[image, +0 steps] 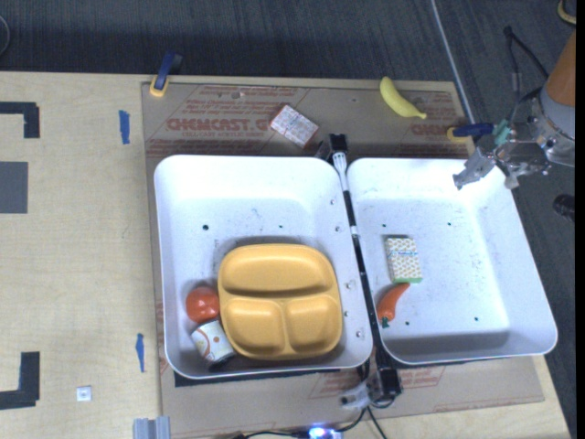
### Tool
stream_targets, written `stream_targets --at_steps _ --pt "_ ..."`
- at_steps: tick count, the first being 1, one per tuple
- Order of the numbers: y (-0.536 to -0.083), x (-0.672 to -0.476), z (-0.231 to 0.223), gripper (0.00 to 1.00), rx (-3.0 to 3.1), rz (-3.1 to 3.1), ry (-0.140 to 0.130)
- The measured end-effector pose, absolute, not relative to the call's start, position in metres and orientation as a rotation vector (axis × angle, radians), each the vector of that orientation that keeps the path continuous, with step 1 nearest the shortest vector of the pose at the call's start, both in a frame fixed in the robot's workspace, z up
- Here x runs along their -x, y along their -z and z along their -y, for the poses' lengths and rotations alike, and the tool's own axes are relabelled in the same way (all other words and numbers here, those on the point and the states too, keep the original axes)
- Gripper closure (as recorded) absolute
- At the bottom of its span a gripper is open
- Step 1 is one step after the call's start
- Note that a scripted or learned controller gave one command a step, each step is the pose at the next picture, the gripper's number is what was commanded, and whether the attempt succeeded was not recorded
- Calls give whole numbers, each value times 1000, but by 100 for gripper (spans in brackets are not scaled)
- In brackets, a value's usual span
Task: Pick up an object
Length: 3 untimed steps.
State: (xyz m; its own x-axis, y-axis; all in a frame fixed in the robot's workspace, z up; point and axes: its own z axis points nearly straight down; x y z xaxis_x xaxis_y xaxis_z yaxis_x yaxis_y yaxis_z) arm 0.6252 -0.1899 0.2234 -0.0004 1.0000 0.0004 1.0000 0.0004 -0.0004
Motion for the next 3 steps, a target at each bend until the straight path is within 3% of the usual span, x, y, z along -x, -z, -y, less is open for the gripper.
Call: stream_targets --at_steps 1,2,3 --pt "-99 -627 103 0 2219 2221 0" --pt "-86 -571 110 0 2224 2223 2" --pt "-97 -572 110 100 2227 2224 6"
